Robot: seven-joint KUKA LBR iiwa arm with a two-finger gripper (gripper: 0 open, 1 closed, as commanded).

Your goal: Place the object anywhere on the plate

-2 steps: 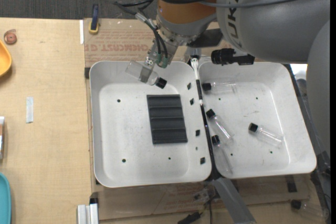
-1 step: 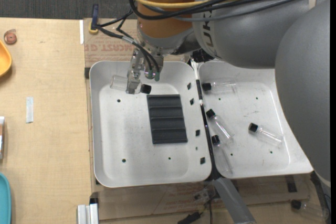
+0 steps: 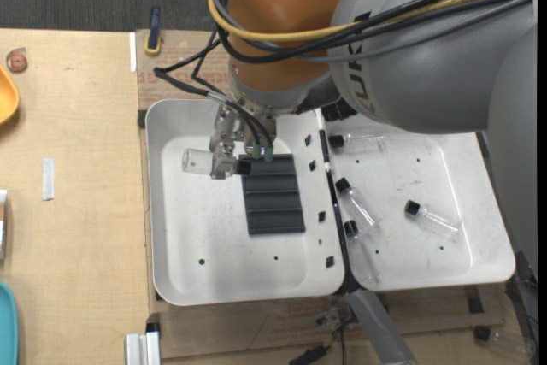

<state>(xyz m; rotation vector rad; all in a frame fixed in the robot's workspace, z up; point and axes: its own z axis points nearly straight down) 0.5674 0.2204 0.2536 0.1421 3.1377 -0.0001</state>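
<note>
A dark ribbed plate (image 3: 274,194) lies flat in the middle of the left white bin (image 3: 179,269). My gripper (image 3: 224,160) hangs over that bin just off the plate's upper left corner, under the orange band of the arm. A clear vial (image 3: 197,160) sticks out sideways to the left from between the fingers (image 3: 219,167), which are shut on its right end. The vial is left of the plate, not over it.
The right bin (image 3: 461,269) holds several clear vials with black caps, such as vial (image 3: 432,220) and vial (image 3: 357,205). The arm's bulk covers the back of both bins. The wooden bench on the left bears a small white piece (image 3: 48,179).
</note>
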